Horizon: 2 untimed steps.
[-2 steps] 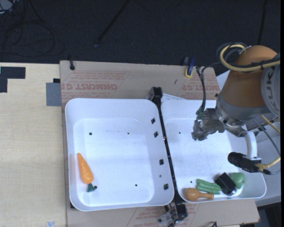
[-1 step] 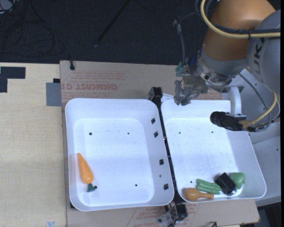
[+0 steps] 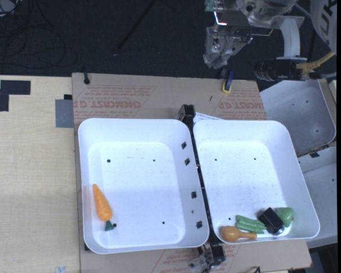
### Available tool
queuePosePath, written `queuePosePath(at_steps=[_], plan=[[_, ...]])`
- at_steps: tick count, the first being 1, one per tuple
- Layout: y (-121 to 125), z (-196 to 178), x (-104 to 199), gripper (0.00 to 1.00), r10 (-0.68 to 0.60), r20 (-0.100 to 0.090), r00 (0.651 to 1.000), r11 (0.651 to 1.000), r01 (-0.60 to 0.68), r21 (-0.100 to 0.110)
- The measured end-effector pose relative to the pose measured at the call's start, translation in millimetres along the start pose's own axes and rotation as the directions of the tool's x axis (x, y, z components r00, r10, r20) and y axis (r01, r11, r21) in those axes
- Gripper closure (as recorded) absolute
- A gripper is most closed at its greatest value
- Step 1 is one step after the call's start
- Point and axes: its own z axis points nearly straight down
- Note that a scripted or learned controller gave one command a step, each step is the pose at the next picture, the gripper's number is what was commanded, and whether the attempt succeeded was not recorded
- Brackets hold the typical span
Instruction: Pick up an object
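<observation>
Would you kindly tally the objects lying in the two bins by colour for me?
Orange: 2, the toy carrot and the orange pear-shaped piece
Green: 2, the green pod and the green piece
Black: 1, the black block
Total: 5

The light is bright and even from above, strongest on the two white bins, whose floors wash out to near-pure white; the left bin (image 3: 133, 189) shows a faint bluish shadow band across its upper floor, the right bin (image 3: 250, 178) a softer one; the background at the top is dark, nearly black; the gripper (image 3: 219, 56) looks slightly blurred and grainy; overall sharpness is modest, with coarse, low-resolution detail.
</observation>
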Motion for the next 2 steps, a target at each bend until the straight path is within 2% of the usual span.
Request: queuePosePath(at_steps=[1,2], plan=[[13.0,-40.8,57.6,1.0,0.003,0.002,1.0,1.0,-0.003,0.015],[12.8,-36.9,138.1,1.0,0.001,0.003,1.0,1.0,-0.001,0.02]])
